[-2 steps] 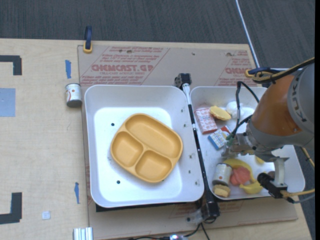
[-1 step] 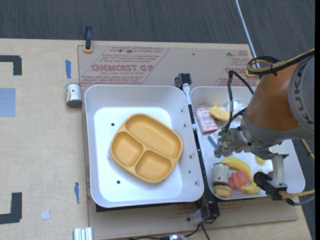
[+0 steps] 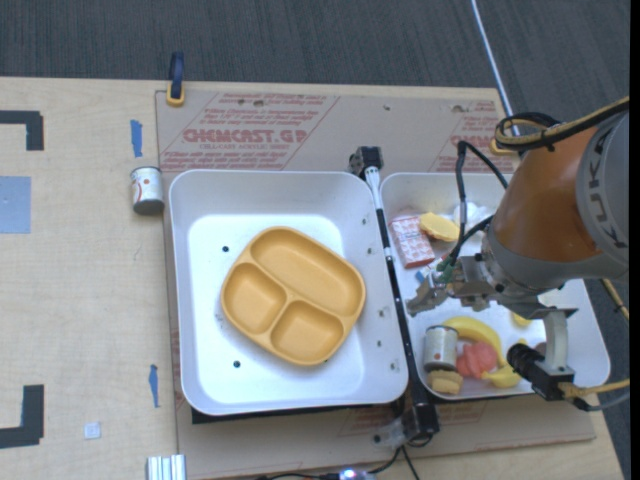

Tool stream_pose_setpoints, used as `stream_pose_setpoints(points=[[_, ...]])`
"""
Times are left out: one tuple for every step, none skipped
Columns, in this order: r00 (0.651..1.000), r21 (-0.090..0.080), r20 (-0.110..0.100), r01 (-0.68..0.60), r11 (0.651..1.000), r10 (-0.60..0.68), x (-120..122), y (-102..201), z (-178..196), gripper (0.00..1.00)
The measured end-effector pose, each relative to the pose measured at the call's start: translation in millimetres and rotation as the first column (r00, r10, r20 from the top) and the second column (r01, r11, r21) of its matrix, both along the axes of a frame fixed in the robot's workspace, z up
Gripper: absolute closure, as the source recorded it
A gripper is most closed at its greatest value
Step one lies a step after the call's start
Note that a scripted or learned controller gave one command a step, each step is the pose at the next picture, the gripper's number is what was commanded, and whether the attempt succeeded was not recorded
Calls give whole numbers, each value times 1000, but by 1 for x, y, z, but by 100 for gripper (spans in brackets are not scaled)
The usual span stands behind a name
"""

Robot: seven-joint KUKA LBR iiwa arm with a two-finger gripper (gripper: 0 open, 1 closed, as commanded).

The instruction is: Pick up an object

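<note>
The right bin [image 3: 592,356] holds several small things: a red and white packet [image 3: 410,238], a yellow piece [image 3: 440,227], a banana [image 3: 470,326], a pink and red item [image 3: 481,359] and a small silver can [image 3: 440,346]. My gripper [image 3: 437,290] hangs low over the left part of this bin, just above the can and the banana and below the packet. The grey and orange arm [image 3: 555,218] covers the middle and right of the bin. Nothing can be seen held in the gripper.
The left bin [image 3: 190,268] holds a yellow divided plate [image 3: 292,295]. A small can [image 3: 147,189] stands on the bench outside the left bin's far left corner. A black clamp [image 3: 367,158] sits between the bins at the back, and cables run along the arm.
</note>
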State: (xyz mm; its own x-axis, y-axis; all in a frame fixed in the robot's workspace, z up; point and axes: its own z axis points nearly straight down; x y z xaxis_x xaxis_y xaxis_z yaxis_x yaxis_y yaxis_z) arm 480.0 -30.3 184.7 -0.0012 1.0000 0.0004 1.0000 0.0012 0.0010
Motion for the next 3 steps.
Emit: stream_pose_setpoints(points=[[1000,0,0,0,1000,0,0,0,0,0],[1000,-3,2,3,1000,-3,2,-91,-99,0],[1000,-3,6,3,1000,-3,4,-91,-88,100]])
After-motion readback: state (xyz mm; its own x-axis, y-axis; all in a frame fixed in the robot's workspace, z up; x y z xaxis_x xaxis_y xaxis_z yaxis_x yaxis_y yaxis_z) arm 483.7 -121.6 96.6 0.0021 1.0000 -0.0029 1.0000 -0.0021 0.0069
